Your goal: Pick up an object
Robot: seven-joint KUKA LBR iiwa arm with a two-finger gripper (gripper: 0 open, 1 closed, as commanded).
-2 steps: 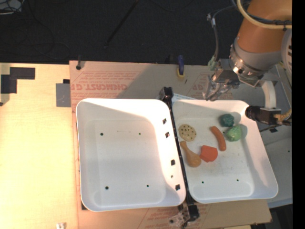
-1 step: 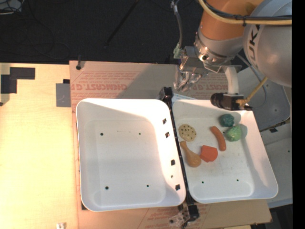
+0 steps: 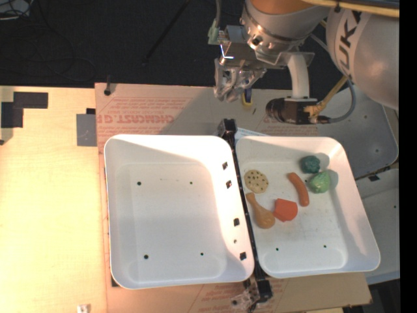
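Bins come first, nearest the camera: 2 white ones side by side on the bench. The left bin (image 3: 124,175) has nothing inside. The right bin (image 3: 339,253) holds 6 things, all in its far half: 1 tan drumstick-like piece (image 3: 260,212), 1 red block (image 3: 285,209), 1 round cookie (image 3: 256,180), 1 orange sausage (image 3: 298,188), 1 light green lump (image 3: 320,182) and 1 dark green lump (image 3: 310,163). The 2 green ones touch.

Farther back, the gripper (image 3: 233,87) hangs above the cardboard beyond the bins. Approach step, I judge; nothing grasped. Whether the fingers are spread, I can't tell. Next move: go over the right bin, then descend on 1 object.
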